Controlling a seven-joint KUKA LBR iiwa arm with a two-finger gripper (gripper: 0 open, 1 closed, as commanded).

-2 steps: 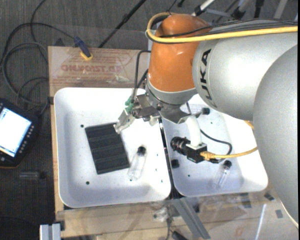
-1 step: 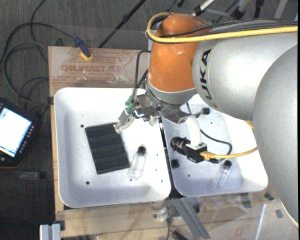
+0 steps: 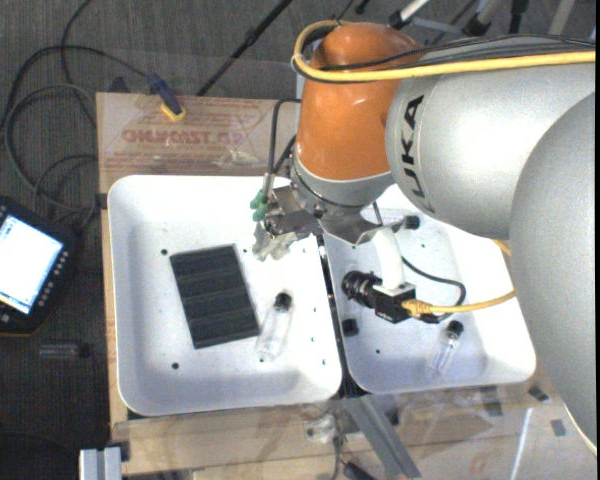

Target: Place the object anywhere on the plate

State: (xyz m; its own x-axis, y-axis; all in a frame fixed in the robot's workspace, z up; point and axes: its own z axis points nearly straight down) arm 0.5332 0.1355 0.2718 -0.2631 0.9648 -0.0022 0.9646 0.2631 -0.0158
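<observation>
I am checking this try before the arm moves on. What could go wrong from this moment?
1. The clear vial lies on its side beside the dark plate; being round, it may roll away under a push.
2. The gripper hangs above and apart from that vial, so a straight descent would probably miss it.

From my feed I see dark grey carpet (image 3: 80, 28) crossed by black cables (image 3: 50, 118). A wooden bench (image 3: 195, 133) with faded red lettering stands on it. A lit handheld screen (image 3: 20, 263) lies at the left edge.
</observation>
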